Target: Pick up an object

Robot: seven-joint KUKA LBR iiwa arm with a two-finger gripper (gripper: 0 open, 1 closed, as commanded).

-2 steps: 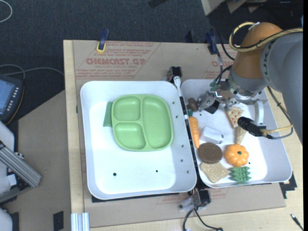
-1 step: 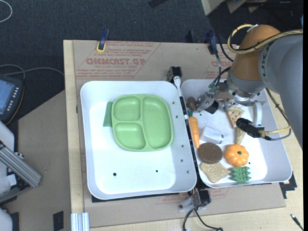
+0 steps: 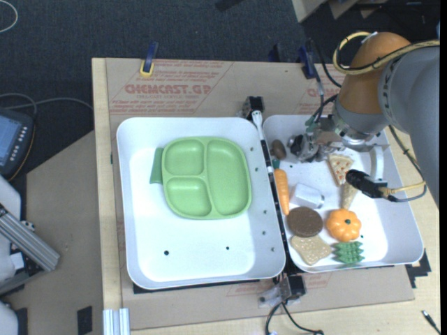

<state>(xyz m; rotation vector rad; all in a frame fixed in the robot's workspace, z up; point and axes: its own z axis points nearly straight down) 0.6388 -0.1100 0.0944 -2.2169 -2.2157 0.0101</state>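
The right bin (image 3: 398, 246) holds several toy foods. An orange carrot (image 3: 281, 189) lies along its left wall, with a white block (image 3: 307, 195) beside it. Below those sit a round brown cookie (image 3: 305, 222), an orange pumpkin (image 3: 343, 225), a tan cracker (image 3: 311, 249) and a green leafy piece (image 3: 348, 252). A pizza slice (image 3: 340, 166) and a tan wedge (image 3: 347, 196) lie towards the right. My gripper (image 3: 305, 145) hangs low over the bin's upper left part, just right of a small brown-grey object (image 3: 279, 149). Nothing shows held in it.
The left bin (image 3: 140, 243) carries a light green divided plate (image 3: 207, 176) with a darker green piece (image 3: 155, 166) sticking out at its left edge. The arm (image 3: 370, 82) reaches in over the right bin's upper right corner. Clamps stand along the bench's far edge.
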